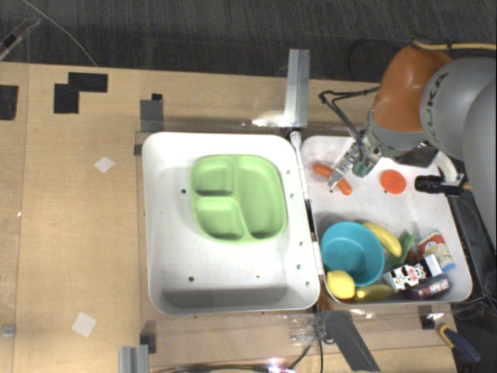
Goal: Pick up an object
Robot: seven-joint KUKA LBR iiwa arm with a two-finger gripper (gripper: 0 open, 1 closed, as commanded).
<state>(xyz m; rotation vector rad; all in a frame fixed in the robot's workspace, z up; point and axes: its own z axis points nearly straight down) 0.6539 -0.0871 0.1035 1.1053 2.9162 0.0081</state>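
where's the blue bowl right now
In the camera view the blue bowl sits in the right bin, toward its lower left, with a yellow banana against its right side and a yellow lemon just below it.

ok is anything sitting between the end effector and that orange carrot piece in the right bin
Nothing visible does. The end effector hangs right over the orange carrot piece near the right bin's upper left corner. The orange disc lies off to the side, and the blue bowl sits lower down.
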